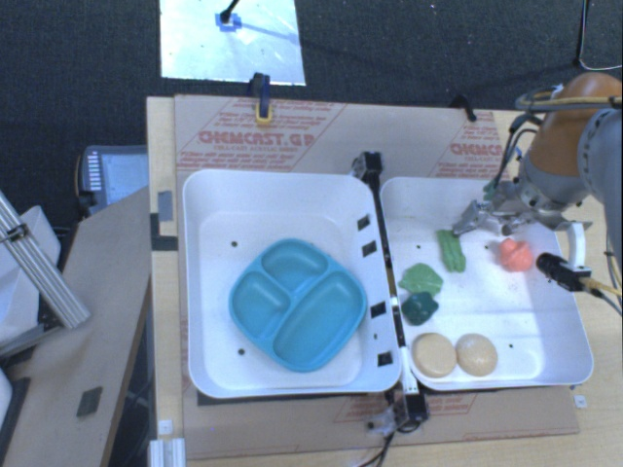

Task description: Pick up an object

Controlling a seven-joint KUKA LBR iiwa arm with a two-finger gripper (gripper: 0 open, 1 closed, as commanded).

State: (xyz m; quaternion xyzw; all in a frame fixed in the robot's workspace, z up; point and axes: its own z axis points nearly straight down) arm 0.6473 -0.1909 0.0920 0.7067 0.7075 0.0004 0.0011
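My gripper point(485, 226) hangs over the back of the right bin point(555, 358), its two grey fingers spread open with nothing between them. A long green pod point(451, 251) lies just below and left of the left fingertip. A pink-orange lump point(517, 255) sits just below and right of the gripper. Toward the bin's left wall lie a light green leafy piece point(421, 278) and a dark teal piece point(420, 307). Two tan round pieces point(434, 354) point(476, 354) rest side by side near the front edge.
The left bin point(209, 261) holds a blue divided plate point(297, 303). A black clip strip point(375, 251) runs along the wall between the bins. The grey and orange arm point(574, 134) reaches in from the right over the right bin's back corner.
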